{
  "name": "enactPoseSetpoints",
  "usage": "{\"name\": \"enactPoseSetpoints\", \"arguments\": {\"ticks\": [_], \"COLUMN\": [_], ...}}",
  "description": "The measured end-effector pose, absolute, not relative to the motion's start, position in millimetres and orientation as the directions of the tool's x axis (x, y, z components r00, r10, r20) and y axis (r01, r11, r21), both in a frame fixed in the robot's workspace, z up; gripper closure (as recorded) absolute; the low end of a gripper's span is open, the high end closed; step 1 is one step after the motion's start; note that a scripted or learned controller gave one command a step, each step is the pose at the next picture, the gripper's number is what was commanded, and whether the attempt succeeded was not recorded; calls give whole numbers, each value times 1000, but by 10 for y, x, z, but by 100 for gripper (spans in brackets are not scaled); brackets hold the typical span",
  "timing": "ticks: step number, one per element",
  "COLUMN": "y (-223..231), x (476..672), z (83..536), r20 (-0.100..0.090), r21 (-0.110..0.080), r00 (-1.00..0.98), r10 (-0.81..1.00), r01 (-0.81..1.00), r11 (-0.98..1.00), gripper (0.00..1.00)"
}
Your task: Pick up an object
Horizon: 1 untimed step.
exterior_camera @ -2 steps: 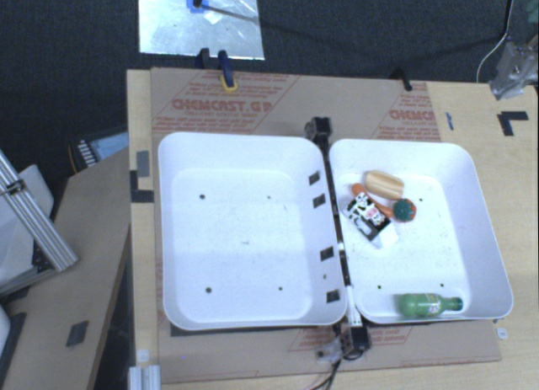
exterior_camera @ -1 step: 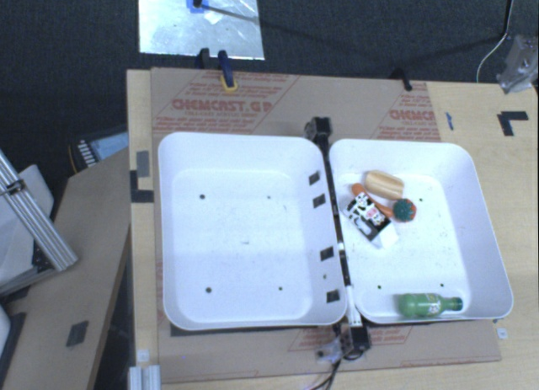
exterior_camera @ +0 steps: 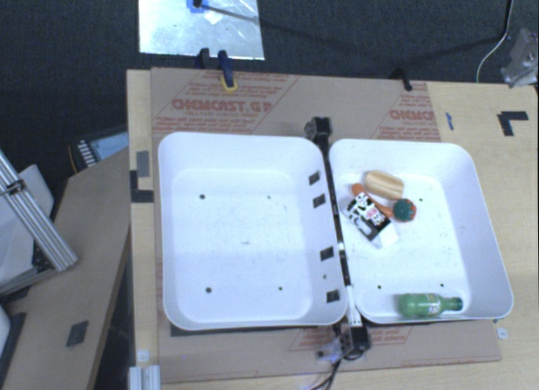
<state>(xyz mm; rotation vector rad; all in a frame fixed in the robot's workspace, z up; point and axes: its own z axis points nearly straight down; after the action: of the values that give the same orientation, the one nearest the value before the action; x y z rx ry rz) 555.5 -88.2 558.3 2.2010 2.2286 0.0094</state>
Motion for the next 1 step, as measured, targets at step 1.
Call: {"name": "enactPoseSetpoints", "arguments": {"ticks": [1], "y": [-881], "x": [5558], "z": [5696], "r20": [-3], "r21": [14], "r00": [-17], "r10": [1000], "r01": [1000], "r11": [17], "gripper": [100]}}
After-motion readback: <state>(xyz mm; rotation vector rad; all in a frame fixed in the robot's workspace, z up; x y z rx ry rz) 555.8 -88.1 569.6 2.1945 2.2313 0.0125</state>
